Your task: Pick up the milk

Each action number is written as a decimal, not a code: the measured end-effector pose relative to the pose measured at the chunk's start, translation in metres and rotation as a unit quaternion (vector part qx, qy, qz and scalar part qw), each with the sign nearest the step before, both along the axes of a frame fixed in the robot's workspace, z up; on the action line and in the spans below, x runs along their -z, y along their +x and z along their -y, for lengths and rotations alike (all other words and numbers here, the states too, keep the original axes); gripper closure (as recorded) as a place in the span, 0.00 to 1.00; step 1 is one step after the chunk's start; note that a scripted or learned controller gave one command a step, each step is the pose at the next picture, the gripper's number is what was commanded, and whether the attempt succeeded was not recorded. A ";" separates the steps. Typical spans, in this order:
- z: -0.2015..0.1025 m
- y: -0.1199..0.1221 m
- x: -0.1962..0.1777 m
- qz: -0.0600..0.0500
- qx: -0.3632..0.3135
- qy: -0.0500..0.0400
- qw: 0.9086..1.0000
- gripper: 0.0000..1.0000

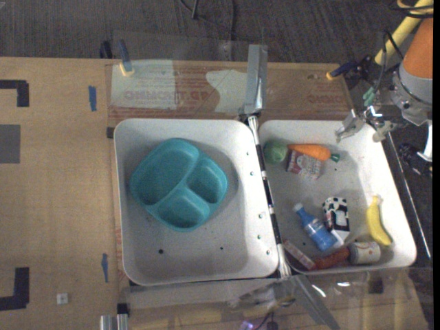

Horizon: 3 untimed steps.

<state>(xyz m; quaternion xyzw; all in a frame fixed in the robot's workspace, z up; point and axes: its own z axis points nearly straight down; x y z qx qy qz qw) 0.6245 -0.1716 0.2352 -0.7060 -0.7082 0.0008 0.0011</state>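
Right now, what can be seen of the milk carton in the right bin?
The milk is a small carton with a black-and-white cow-patch print, seemingly cardboard. It lies in the lower middle of the right bin, between the blue bottle on its left, which appears to touch it, and the banana on its right, apart from it. The claw hovers by the bin's far rim.

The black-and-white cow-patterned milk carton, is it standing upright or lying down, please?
Lying down: the black-and-white cow-patterned milk carton rests flat on the right white bin's floor, its broad face up.
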 end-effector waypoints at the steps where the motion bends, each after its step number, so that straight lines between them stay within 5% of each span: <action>1: -0.002 -0.059 0.148 0.004 0.088 0.000 0.996 0.00; 2: -0.008 -0.092 0.147 0.005 -0.008 -0.001 1.000 0.00; 3: -0.004 -0.093 0.138 0.005 -0.004 -0.002 1.000 1.00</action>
